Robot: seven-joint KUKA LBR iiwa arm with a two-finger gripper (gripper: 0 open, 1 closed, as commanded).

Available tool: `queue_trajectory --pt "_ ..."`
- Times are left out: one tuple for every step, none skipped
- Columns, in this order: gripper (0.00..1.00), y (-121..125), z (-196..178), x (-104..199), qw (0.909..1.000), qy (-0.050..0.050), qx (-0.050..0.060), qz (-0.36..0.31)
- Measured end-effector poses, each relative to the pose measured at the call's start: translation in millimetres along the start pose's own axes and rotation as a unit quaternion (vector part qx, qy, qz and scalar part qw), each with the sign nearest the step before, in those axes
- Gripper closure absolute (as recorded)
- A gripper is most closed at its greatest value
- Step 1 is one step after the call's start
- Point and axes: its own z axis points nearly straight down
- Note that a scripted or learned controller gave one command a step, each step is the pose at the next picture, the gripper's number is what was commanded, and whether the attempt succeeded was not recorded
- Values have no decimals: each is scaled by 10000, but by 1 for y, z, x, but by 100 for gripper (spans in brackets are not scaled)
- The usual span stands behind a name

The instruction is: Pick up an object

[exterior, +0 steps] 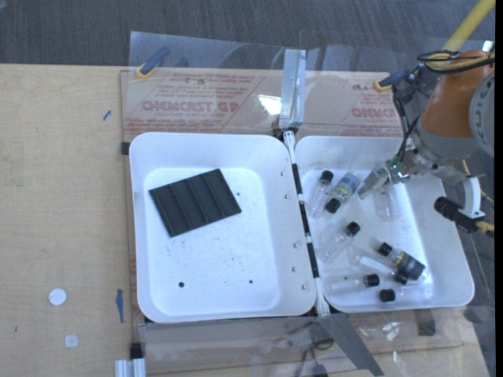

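Nearest, clear vials [369,280] with black caps lie scattered flat in the right bin [448,293] — loose, each a possible pick. The left bin [141,234] holds a dark ribbed pad [194,201], well apart. Farther back, the pincer [377,181] hangs low among the upper vials, just beside a blue-capped one [346,185] — whether it is open or closed I cannot tell.
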Motion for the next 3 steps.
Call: queue_trajectory --pt "0 12 -95 -49 10000 -8 -4 30" --pt "0 15 -33 -48 9999 -7 -6 -140" --pt "0 2 -4 -5 9995 5 6 -303"
